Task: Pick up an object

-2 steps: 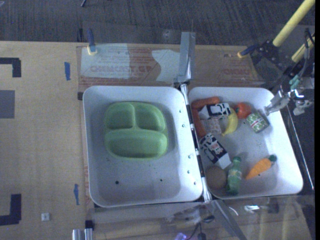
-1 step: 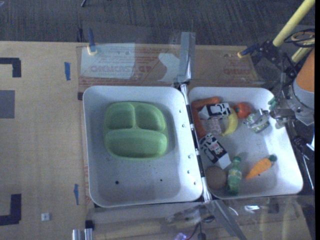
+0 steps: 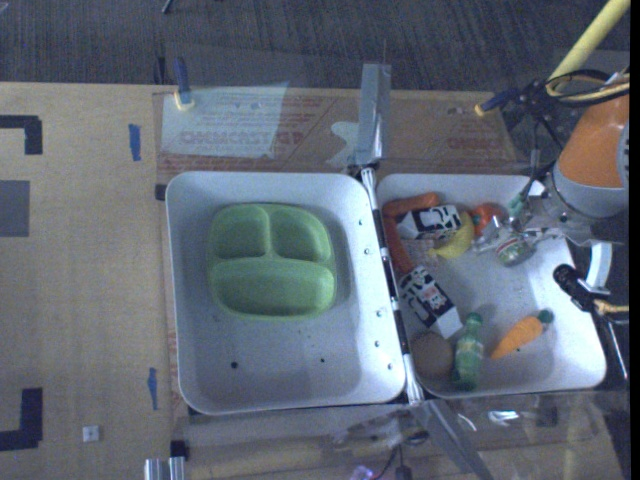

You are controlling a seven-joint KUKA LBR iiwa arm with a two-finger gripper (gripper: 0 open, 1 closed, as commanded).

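1. Hovering over the right white bin (image 3: 590, 368), near its far right edge, the metal two-finger gripper (image 3: 512, 244); I cannot tell its grip.
2. Small orange plastic carrot (image 3: 520, 335) lies apart, with open floor around.
3. Green sectioned plate (image 3: 270, 260) sits in the left white bin (image 3: 190, 298).

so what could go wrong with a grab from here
1. The gripper hangs over a tight cluster: banana, cow carton and a small red item touch, so it may nudge or pinch two at once.
2. The carrot and bottle lie near the bin wall, leaving little room.
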